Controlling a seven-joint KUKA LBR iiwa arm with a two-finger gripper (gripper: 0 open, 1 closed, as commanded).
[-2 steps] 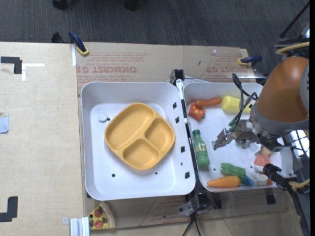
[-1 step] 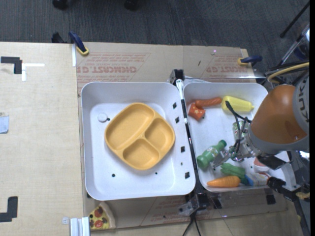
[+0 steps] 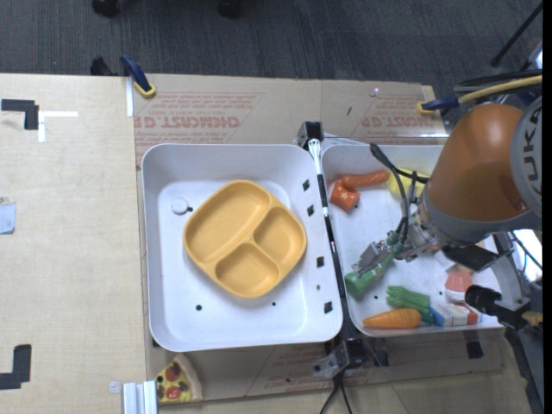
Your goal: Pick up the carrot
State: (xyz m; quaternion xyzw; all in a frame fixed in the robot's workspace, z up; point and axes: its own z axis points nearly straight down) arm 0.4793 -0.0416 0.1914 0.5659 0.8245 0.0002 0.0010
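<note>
the gripper (image 3: 373,264) (its finger state cannot be told) is seen above the carrot (image 3: 392,319), apart from it.

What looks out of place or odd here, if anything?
The gripper sits over a green item in the right bin, while the carrot lies apart at the near wall. A pizza slice toy lies outside the left bin.

Single fixed camera high above the bench, looking down at a slant, far floor toward 12 o'clock, left bin (image 3: 155,257) near centre, right bin (image 3: 362,158) toward 3 o'clock, arm (image 3: 483,175) entering from 3 o'clock, moderately distant.
</note>
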